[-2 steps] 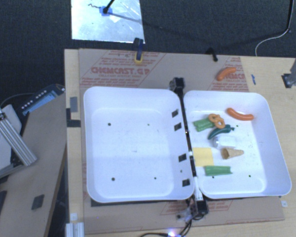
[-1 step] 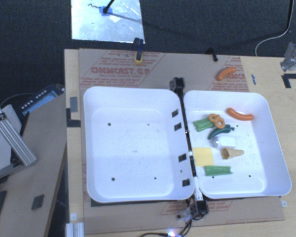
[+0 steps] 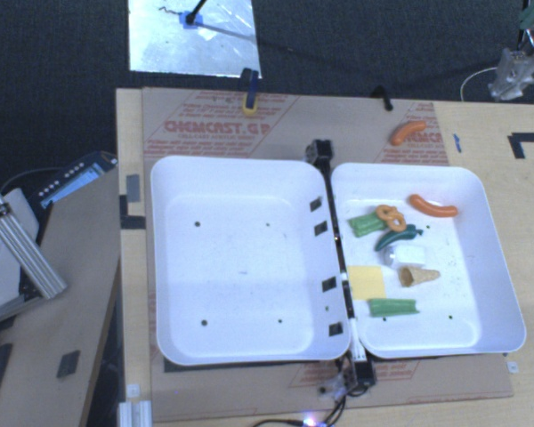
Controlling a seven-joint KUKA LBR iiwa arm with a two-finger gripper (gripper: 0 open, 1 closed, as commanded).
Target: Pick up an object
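two shallow white bins are sitting side by side on the worktop (image 3: 516, 238), meeting along a dark seam near the middle of the frame. the left bin (image 3: 240, 261) is lying in the centre-left, and the right bin (image 3: 494, 274) is lying in the centre-right and is carrying all the small things.

in the right bin, an orange sausage (image 3: 432, 206) is lying near the upper right corner. to its left, a small orange ring (image 3: 391, 213) is resting beside a light green piece (image 3: 367, 224). just below them, a dark teal piece (image 3: 398, 237) is lying at a slant, and a white block (image 3: 408, 255) is sitting just under it. an ice cream cone (image 3: 418, 276) is lying on its side below the white block. a flat yellow square (image 3: 367, 283) is lying near the seam, and a green bar (image 3: 392, 307) is lying just below it, toward the lower part of the bin.

a second orange sausage (image 3: 408, 132) is lying outside the bins, on the printed cardboard sheet (image 3: 222, 123) above the right bin. a yellow and blue clamp (image 3: 249, 92) is standing at the upper edge of that sheet.

the end effector (image 3: 516, 71) is hanging in the upper right corner of the frame, well apart from the bins. it is too small and unclear, so i cannot tell how it is set.
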